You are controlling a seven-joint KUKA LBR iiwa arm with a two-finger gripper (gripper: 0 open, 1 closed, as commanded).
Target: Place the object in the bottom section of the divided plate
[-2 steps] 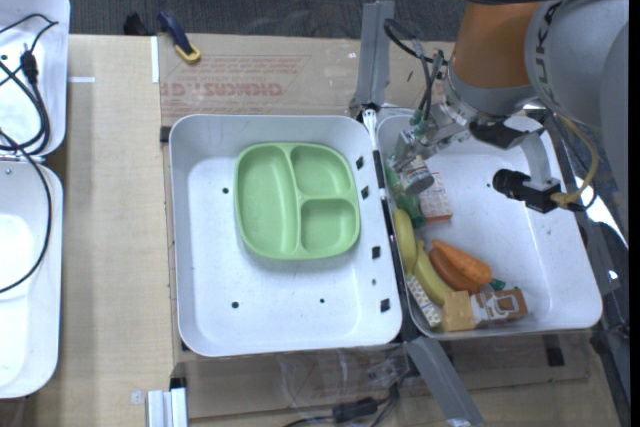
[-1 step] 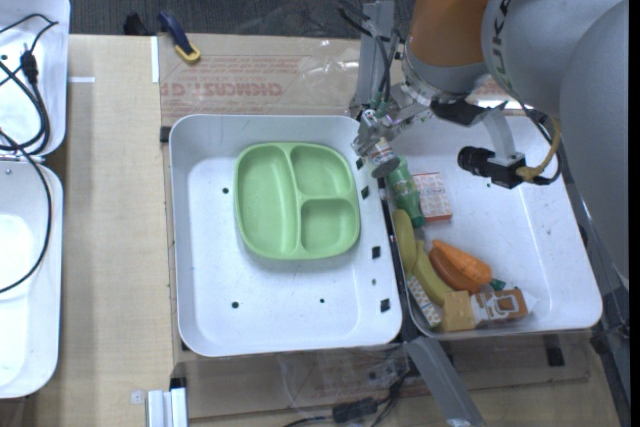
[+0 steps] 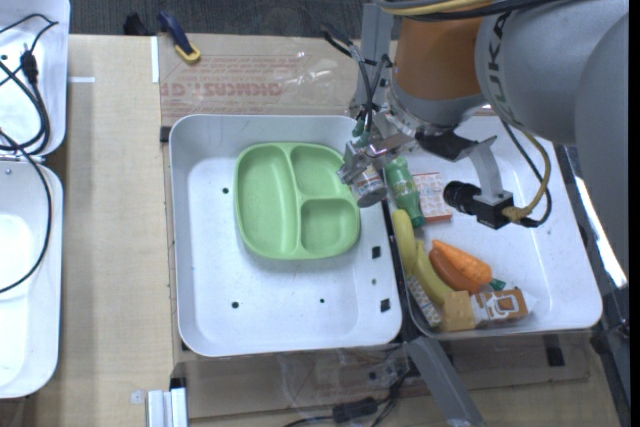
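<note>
The gripper (image 3: 362, 165) hung at the plate's (image 3: 296, 200) right rim, mid-frame. Whether it was released or clenched couldn't be told. A bottle (image 3: 401, 183) lay just right.

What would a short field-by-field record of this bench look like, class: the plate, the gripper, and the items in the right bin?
plate: green divided plate, three sections, lying in the left bin
gripper: gripper over the plate's right edge, near the wall between the bins
right bin: green bottle, banana, orange carrot-like toy, small carton, printed card
plate contents: nothing seen in its sections
</note>
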